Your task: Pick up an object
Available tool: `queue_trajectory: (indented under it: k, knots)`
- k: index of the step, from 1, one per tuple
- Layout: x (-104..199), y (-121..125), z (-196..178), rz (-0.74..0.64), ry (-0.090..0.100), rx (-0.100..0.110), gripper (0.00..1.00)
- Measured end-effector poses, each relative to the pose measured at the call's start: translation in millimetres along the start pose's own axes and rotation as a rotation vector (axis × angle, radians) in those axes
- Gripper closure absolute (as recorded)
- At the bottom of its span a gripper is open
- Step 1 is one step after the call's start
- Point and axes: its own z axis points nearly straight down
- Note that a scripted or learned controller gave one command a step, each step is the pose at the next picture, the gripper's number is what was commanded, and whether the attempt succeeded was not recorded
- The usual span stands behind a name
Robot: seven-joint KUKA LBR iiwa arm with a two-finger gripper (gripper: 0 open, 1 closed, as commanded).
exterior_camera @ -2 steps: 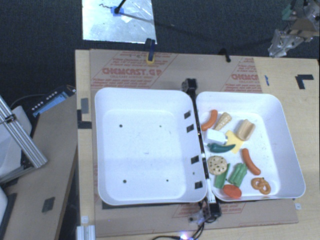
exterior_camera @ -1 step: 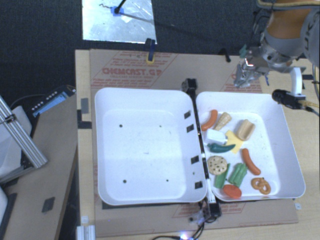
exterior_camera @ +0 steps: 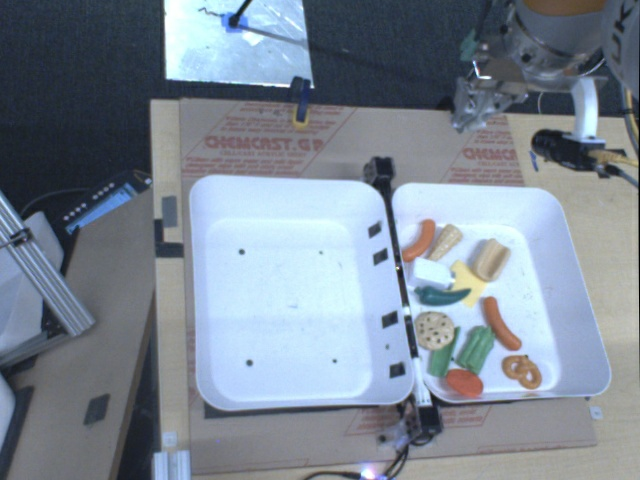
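Observation:
My gripper (exterior_camera: 470,116) hangs high above the bench, behind the far rim of the right bin (exterior_camera: 560,230), with nothing visible between its fingers. The right bin holds toy foods: a red sausage (exterior_camera: 419,238), a corn cob (exterior_camera: 446,241), a bread roll (exterior_camera: 490,258), a white block (exterior_camera: 433,273), a yellow piece (exterior_camera: 467,278), a dark green pepper (exterior_camera: 441,295), a second sausage (exterior_camera: 501,323), a cookie (exterior_camera: 434,329), green vegetables (exterior_camera: 474,348), a tomato (exterior_camera: 464,381) and a pretzel (exterior_camera: 522,370). All of them lie apart from the gripper.
The left bin (exterior_camera: 290,288) lies beside the right one, with black clips (exterior_camera: 383,258) along the shared edge. A shiny metal sheet (exterior_camera: 238,26) lies at the back left. A yellow and blue clamp (exterior_camera: 300,103) stands on the cardboard. An aluminium frame (exterior_camera: 40,278) is at the left.

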Motion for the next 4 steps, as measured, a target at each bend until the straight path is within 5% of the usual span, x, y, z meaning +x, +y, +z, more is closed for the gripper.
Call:
queue_trajectory:
  k: [4]
  knots:
    - [176,2,-103,0.005,0.0,0.007,1.0]
